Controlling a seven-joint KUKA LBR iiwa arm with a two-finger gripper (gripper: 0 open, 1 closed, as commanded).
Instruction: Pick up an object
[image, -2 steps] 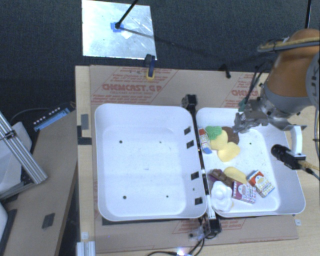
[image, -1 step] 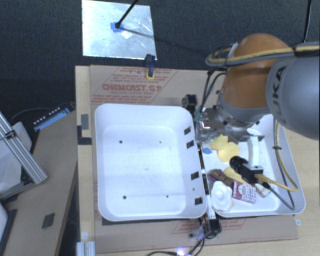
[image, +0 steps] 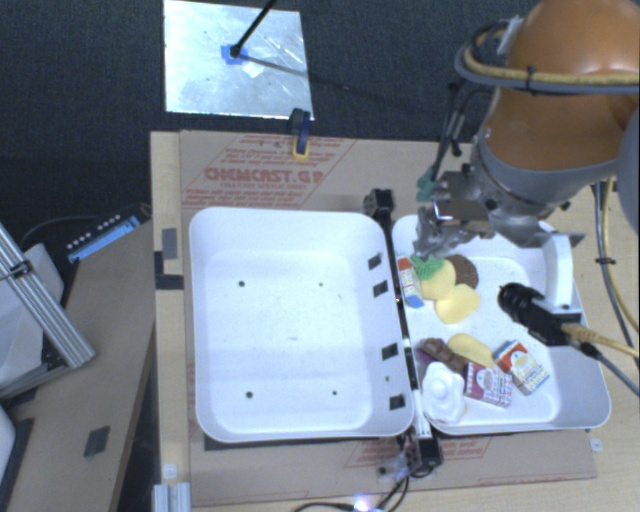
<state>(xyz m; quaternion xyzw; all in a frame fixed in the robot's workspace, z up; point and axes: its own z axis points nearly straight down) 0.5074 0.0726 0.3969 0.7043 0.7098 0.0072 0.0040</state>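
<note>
Bench top carries a printed cardboard sheet (image: 270, 172), with dark carpet beyond it and a shiny foil sheet (image: 238, 60) lying at the far side. A yellow-and-blue clamp (image: 299, 135) sits on the cardboard's far edge.

Bins: 2, white and shallow, side by side and touching along the middle wall.

Left bin (image: 290, 330): bare white floor with four small dark dots.

Right bin (image: 577, 388): all the loose items, grouped toward its left half.
- green piece (image: 430, 267), far left, 1
- brown round piece (image: 463, 270), just right of the green one, 1
- yellow pieces, 3: two touching mid-bin (image: 438, 288) (image: 458, 305), one longer and nearer (image: 470, 348)
- striped tube (image: 408, 283) along the left wall, 1
- dark purple piece (image: 434, 350), beside the long yellow one, 1
- white lump (image: 445, 392), near left corner, 1
- red-and-white cartons, 2: one flat (image: 487, 385) beside the white lump, one smaller (image: 523, 365) to its right

Arm enters from the right, with its orange band over the bin's far right. Gripper (image: 432, 245) points down at the far left of the right bin, directly over the green piece and very close to it. Contact cannot be told. Whether the gripper is wide or narrow cannot be told from this angle, and nothing is seen held in it.
</note>
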